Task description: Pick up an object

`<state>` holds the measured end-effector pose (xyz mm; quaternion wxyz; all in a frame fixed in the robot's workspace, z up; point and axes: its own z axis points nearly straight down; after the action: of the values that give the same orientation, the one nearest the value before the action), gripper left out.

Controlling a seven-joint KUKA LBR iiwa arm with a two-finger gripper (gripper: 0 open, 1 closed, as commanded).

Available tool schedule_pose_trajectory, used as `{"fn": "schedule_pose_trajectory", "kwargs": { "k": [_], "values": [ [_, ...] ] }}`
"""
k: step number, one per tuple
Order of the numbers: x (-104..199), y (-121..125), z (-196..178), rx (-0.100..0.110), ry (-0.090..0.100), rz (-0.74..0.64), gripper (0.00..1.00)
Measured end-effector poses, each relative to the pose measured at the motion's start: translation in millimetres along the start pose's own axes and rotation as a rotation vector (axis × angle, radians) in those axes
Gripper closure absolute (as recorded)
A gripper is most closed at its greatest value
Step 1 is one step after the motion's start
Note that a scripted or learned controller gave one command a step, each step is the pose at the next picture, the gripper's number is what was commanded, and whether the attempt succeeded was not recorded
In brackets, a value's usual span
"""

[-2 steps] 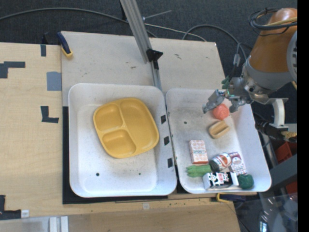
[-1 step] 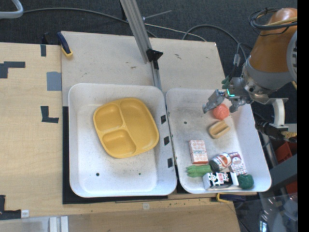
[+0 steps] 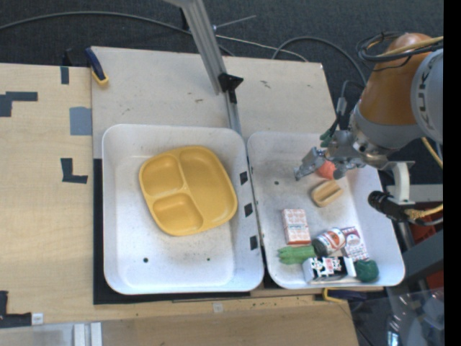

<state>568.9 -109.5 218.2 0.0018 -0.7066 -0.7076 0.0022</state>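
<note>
Fingers of the gripper [image 3: 322,166] pinched a small orange-red object [image 3: 328,169] low over the upper part of the right bin [image 3: 274,157]. Just below it lay a tan bun [image 3: 325,192]. Nearer the front sat a red-and-white box [image 3: 295,226], a can [image 3: 330,241] and green pieces [image 3: 296,254]. A yellow tray [image 3: 188,189] lay in the left bin [image 3: 122,265].
</note>
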Motion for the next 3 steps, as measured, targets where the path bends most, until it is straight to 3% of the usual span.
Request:
{"fn": "schedule_pose_trajectory", "kwargs": {
  "k": [2, 3],
  "values": [
    [8.9, 9.6, 118.7, 0.003, 0.001, -0.001, 0.00],
    [9.2, 10.8, 105.0, -0.002, 0.001, -0.001, 1.00]
  ]
}}
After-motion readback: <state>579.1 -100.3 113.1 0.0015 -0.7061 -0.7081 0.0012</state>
